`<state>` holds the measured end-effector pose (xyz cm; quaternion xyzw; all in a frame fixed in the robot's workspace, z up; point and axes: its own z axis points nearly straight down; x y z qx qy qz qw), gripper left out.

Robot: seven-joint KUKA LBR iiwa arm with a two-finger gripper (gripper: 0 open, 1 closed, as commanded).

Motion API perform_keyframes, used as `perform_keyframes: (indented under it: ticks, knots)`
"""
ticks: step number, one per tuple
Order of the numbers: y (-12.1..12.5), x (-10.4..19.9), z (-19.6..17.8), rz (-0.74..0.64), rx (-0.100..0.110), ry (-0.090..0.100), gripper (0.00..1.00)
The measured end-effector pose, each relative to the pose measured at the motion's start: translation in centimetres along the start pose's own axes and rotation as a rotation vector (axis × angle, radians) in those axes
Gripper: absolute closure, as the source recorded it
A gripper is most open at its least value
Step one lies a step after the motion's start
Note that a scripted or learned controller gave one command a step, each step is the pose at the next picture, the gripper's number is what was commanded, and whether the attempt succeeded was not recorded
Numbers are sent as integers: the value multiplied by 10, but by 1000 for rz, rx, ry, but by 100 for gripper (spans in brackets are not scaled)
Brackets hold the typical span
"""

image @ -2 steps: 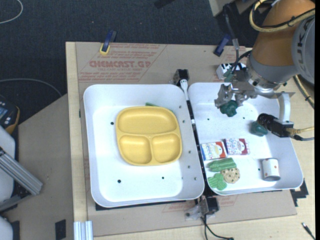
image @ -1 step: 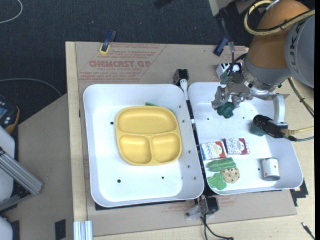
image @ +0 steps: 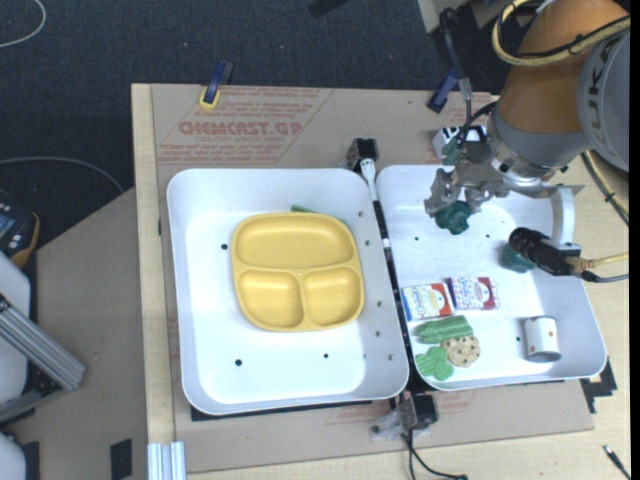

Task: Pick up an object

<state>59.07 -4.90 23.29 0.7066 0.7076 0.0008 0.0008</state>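
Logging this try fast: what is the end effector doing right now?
End effector: over the right bin, at a dark green object; grip cannot be told.

Two bins sit side by side on the surface [image: 150, 268]. A divided tray [image: 297, 270] lies in the middle of the left bin [image: 200, 368]. In the right bin [image: 580, 338], two small packets [image: 449, 296] lie mid-bin, a cookie [image: 461, 350] and leafy piece [image: 437, 346] at the near edge, a small cylinder [image: 541, 338] toward the near right corner.

Cardboard sheet [image: 250, 118] (printed red lettering), blue-yellow clamp [image: 214, 85], dark carpet [image: 150, 18]
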Motion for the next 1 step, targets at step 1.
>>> perform_keyframes:
  ticks: [1]
  knots:
    - [4, -9, 19, 3, 6, 0, 100]
